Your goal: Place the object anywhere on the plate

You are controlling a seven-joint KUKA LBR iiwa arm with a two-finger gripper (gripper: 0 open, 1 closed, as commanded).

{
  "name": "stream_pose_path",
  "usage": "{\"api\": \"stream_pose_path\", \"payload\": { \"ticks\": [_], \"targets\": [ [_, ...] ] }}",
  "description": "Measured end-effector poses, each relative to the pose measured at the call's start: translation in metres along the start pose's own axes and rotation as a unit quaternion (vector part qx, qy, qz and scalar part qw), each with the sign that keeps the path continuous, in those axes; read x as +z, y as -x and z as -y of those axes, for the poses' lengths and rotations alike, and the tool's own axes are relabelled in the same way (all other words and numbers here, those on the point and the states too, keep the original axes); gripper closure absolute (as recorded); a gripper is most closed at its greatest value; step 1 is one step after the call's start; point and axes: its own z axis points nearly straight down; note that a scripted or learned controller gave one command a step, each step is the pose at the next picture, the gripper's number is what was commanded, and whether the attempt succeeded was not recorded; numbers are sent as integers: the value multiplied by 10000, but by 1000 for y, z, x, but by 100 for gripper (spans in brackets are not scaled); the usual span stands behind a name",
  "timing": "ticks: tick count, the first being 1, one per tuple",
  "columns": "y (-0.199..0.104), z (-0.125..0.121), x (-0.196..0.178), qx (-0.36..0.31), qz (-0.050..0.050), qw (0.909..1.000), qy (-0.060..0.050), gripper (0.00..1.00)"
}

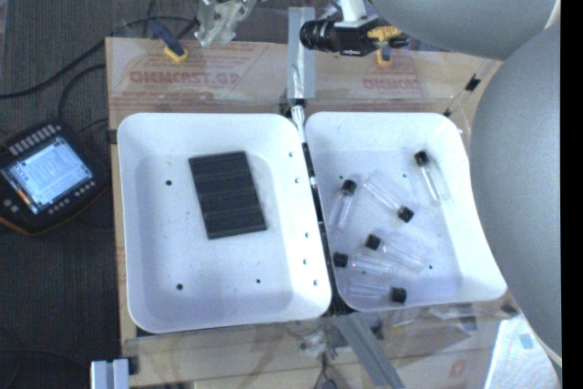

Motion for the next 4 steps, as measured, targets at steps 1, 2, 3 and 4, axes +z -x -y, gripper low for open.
{"api": "stream_pose_path", "payload": {
  "ticks": [1, 2, 3, 4],
  "targets": [
    [4, -18, 4, -1269, 12, 9919, 2, 100],
    [3, -11, -1, -1743, 15, 9847, -1, 100],
    [-1, -12, -1, -2190, 18, 9757, -1, 100],
    [-9, 1, -1, -2644, 16, 9644, -2, 100]
  ]
}}
